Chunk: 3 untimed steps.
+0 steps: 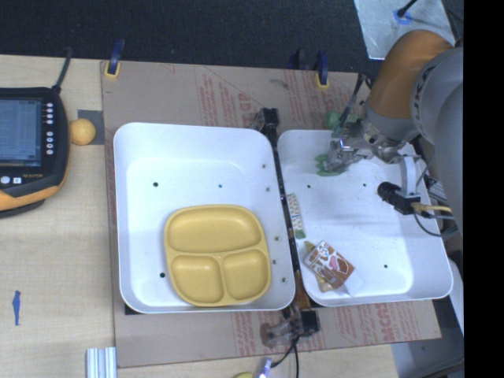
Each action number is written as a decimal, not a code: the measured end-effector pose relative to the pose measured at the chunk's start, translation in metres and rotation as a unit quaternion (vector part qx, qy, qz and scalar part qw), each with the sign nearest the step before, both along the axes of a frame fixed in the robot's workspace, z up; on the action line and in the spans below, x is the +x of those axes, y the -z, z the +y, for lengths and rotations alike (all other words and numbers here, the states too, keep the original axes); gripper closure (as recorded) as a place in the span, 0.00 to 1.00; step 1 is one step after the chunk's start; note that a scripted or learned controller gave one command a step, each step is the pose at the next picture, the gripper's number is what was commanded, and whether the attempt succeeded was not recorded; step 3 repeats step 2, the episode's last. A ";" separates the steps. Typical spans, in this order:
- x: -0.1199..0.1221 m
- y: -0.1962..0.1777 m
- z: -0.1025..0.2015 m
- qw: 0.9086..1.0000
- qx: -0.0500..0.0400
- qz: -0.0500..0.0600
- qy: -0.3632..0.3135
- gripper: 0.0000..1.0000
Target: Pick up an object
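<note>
- We see the tabletop [55, 258], pale wood under a brown board carrying two white bins.
- The left bin [142, 156] holds a yellow divided tray [216, 252], its long axis running left to right.
- The right bin [394, 266] holds a small packet [328, 265] near its front left corner, lying aslant.
- The end effector [340, 154] sits low at that bin's back left, over something green [329, 164]; we cannot tell its opening or any hold.

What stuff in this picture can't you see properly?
- Tool: too small and cluttered to tell if it is open or shut.
- Green thing under the tool: partly covered, so its shape is unclear.
- Snack packet: its print is too small to read.
- Handheld screen: cut off by the left edge.
</note>
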State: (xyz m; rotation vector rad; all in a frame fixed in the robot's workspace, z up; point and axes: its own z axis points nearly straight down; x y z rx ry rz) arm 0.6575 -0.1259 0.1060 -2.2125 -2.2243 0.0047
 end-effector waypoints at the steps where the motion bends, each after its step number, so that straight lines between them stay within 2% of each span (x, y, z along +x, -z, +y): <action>1: -0.037 -0.087 0.054 1.000 0.000 -0.002 0.001 1.00; 2: -0.037 -0.086 0.054 1.000 0.000 -0.001 0.001 0.00; 3: -0.037 -0.086 0.054 1.000 0.000 -0.001 0.001 0.00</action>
